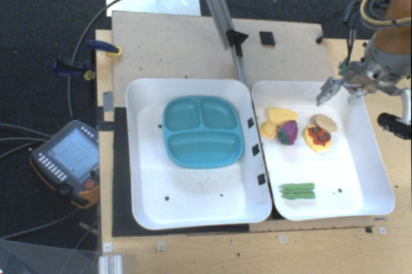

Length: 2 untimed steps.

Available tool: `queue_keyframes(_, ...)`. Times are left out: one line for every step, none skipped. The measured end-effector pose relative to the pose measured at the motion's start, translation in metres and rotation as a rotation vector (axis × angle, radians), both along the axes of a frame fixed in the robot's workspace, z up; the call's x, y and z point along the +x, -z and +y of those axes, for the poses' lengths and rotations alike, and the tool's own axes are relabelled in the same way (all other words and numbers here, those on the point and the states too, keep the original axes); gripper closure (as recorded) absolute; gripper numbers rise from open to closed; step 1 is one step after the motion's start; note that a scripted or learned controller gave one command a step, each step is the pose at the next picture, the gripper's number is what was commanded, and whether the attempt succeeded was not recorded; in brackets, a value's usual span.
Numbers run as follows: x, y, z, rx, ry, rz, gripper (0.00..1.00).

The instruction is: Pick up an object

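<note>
A handheld control pendant (64,162) is seen off the bench's left edge, among cables. Blue and yellow clamps (96,55) are fixed at the far left corner of the board.

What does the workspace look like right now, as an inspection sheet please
Surface: two shallow white bins side by side on a tan bench.
Job's things: yellow toy wedge, purple toy, pizza-like toy, green bean toy, all in right bin.
Clutter: teal divided plastic plate in left bin.
Grippers: gripper above right bin's far edge, holding nothing.
Cables: black cables on floor.
Surroundings: teach pendant at left.
</note>
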State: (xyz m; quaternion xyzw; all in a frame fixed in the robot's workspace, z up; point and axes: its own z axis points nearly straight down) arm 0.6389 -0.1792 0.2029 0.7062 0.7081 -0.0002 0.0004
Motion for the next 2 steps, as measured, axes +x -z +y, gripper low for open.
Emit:
queue_keyframes(0.001, 0.042, 0.006, 0.000, -0.002, -0.001, 0.00)
queue_keyframes(-0.001, 0.102, 0.001, 0.000, 0.001, 0.000, 0.00)
